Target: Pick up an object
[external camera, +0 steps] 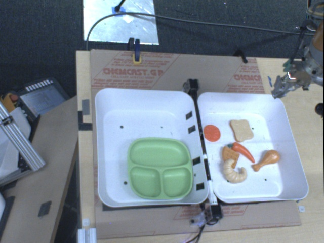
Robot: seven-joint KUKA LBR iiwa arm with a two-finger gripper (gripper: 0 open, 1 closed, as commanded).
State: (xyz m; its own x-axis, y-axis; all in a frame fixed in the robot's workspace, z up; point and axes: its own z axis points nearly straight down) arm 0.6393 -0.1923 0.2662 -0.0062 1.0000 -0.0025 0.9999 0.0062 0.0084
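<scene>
The right white bin (283, 130) holds several toy foods: a red tomato slice (212, 132), a slice of bread (242, 130), an orange carrot (243, 151), a chicken drumstick (267, 160) and a pale shrimp (234, 172). My gripper (281, 88) hangs at the far right, above the bin's back right corner, well apart from the foods. Nothing shows between its fingers.
The left white bin (111, 115) holds a green divided plate (159, 167). Black clips (191, 86) join the bins along the middle. Cardboard (167, 70) lies under both bins. A cable (212, 24) runs across the back. Grey equipment (30, 105) sits at the left.
</scene>
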